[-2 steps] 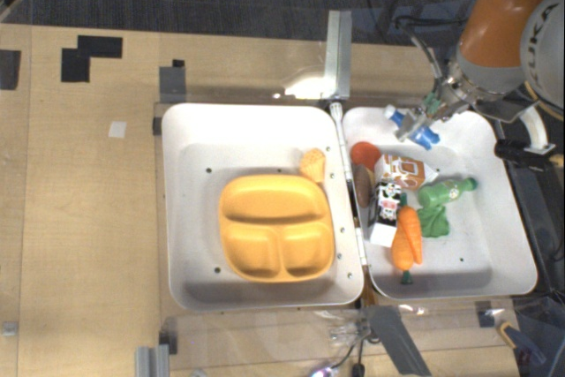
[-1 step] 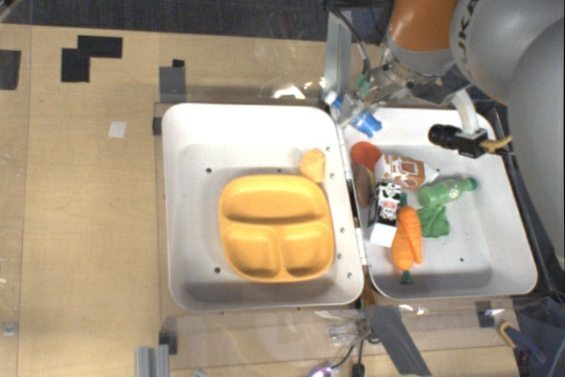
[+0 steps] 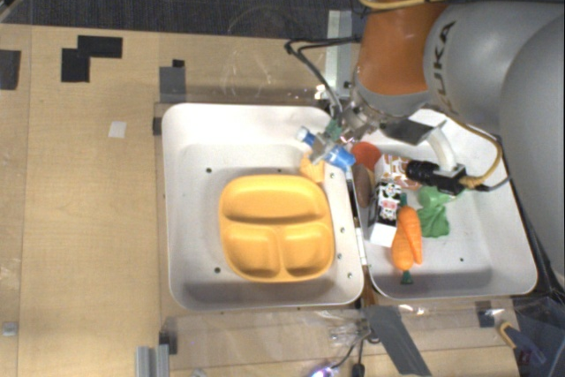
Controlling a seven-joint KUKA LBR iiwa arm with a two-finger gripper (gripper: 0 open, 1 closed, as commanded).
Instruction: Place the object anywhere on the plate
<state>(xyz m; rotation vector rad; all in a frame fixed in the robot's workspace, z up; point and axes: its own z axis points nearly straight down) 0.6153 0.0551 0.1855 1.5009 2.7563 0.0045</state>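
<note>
Camera view, from above and at a slant. The task's thing appears to be a small blue object [image 3: 338, 156] with a pale end, seen at the tip of the hand [image 3: 340, 139] above the ridge where the two bins meet, just beside the upper right corner of the plate [image 3: 275, 225]. Whether it sits between the fingers or only lies under them cannot be told, nor whether the hand is released or clenched; the wrist hides that part. A sliver of orange [image 3: 311, 167] shows just below and left of the blue object, touching the plate's corner; its identity is unclear.

The plate is yellow, with three compartments, and lies in the left bin [image 3: 190, 190]; nothing rests on it. The right bin [image 3: 494, 252] carries a carrot [image 3: 406, 238], a green item [image 3: 434, 212], a red item [image 3: 367, 154], a printed carton [image 3: 387, 200] and a dark strip [image 3: 360, 190] along its left wall. Both bins stand on the wooden worktop [image 3: 79, 216], and the arm [image 3: 397, 49] reaches in from the right.

Judged step: carrying over toward the plate, placement not yet done. The next move calls for a short shift left and toward the bottom of the picture until the object is over a compartment, then a lowering and release clear of the plate's raised rim.
</note>
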